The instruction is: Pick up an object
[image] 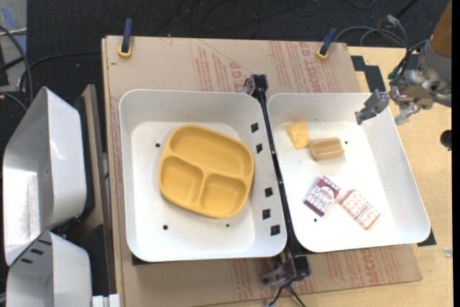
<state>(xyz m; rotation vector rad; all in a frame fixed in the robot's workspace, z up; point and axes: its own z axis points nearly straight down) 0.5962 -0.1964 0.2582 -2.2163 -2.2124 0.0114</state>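
Observation:
The right bin (pixel 402 176) holds several small items: a yellow block (pixel 298 134), a tan bread-like piece (pixel 326 149), a purple-and-white packet (pixel 321 195) and a pink patterned packet (pixel 359 208). My gripper (pixel 385 108) hangs over the bin's upper right corner, open, its two fingers spread with nothing between them. It is well to the right of and above the tan piece. The left bin (pixel 136 154) holds a yellow divided plate (pixel 205 170).
A black divider (pixel 269 162) runs between the two bins. Both bins rest on a cardboard sheet (pixel 215 57) held by blue and yellow clamps (pixel 126 39). White containers (pixel 39 162) stand off the bench at the left. Cables lie on the dark floor behind.

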